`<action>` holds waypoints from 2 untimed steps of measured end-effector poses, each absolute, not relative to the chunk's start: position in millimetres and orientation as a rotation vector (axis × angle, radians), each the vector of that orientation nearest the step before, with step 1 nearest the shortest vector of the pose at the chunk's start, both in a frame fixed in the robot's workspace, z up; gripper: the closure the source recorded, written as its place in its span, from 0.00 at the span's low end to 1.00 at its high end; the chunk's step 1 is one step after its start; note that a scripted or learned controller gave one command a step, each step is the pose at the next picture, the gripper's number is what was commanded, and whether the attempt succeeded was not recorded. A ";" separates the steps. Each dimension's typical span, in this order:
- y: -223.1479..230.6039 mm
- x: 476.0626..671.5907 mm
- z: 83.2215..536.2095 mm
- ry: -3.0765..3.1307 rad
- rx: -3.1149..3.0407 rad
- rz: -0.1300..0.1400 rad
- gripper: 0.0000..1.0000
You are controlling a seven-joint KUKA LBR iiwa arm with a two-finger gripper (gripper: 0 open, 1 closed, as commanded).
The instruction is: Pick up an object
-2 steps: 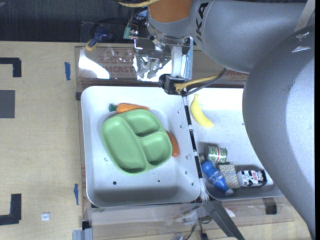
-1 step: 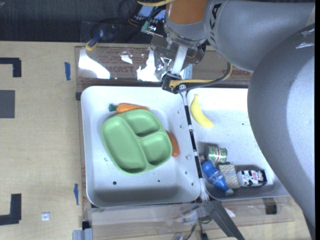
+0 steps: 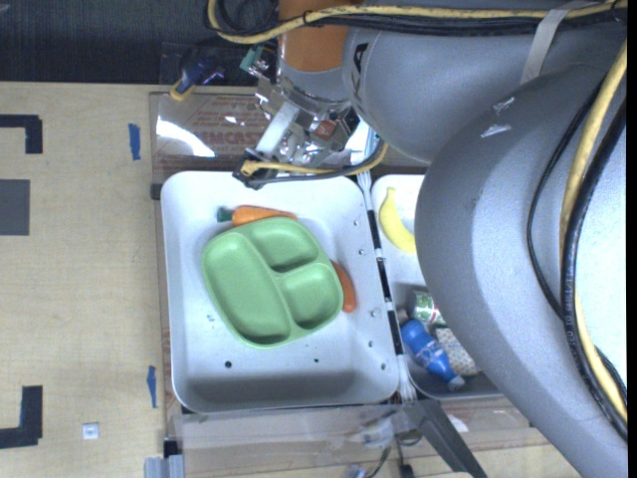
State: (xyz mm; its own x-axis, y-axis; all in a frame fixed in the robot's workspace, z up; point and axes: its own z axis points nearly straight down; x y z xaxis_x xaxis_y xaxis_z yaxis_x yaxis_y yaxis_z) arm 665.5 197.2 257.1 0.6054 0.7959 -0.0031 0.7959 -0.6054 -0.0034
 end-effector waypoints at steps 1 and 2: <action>167.0 659.8 349.5 -2.122 -2.319 -0.005 1.00; 186.0 657.3 297.4 -2.037 -2.389 0.003 1.00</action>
